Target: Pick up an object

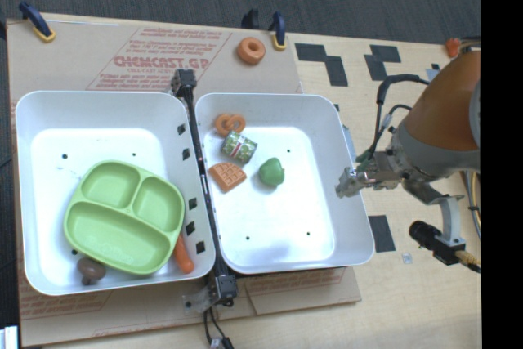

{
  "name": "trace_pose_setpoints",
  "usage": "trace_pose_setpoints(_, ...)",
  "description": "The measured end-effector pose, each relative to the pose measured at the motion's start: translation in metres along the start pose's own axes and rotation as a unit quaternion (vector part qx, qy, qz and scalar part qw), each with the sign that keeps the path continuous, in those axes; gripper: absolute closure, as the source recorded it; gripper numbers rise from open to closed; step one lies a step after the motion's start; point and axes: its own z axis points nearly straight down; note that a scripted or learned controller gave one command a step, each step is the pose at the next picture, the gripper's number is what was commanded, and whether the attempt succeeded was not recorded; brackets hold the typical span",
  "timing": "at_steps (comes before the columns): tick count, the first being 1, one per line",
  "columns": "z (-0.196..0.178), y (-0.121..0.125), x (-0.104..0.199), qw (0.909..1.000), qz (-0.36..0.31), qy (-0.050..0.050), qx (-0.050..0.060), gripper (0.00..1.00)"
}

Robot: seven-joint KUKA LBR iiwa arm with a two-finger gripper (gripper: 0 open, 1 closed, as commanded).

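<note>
1. Nearest, in the left bin (33, 118), a small orange carrot-like toy (183, 256) lies between the near right corner of the light-green divided plate (122, 217) and the bin wall. A brown lump (91, 270) sits at the plate's near left edge. Both are crowded and awkward to reach.
2. At the right rim of the right bin (327, 245), the gripper (350, 182) hangs low and level with the toys, but well apart from them. I cannot tell how wide it stands, and nothing is seen held in it.
3. The likely targets sit in the left-centre of the right bin. The tan waffle toy (227, 176) lies flat, probably light and stiff; its thin edges leave little to pinch.
4. Just right of it, the green rounded toy (271, 172) stands clear on all sides. It looks light, smooth and perhaps slippery, so take it across its widest middle.
5. Farther back, the small green-labelled can (239, 146) lies on its side and may roll; grip it across its curved body.
6. Beyond it, touching or nearly so, is an orange ring toy (230, 124).
7. Farthest, a second orange ring (252, 51) rests on the cardboard sheet (122, 61) covering the desk.
</note>
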Motion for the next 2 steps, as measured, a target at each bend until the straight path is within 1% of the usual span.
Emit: trace_pose_setpoints(2,-0.021,0.002,0.000,1.0000,-0.005,-0.001,-0.002,1.00)
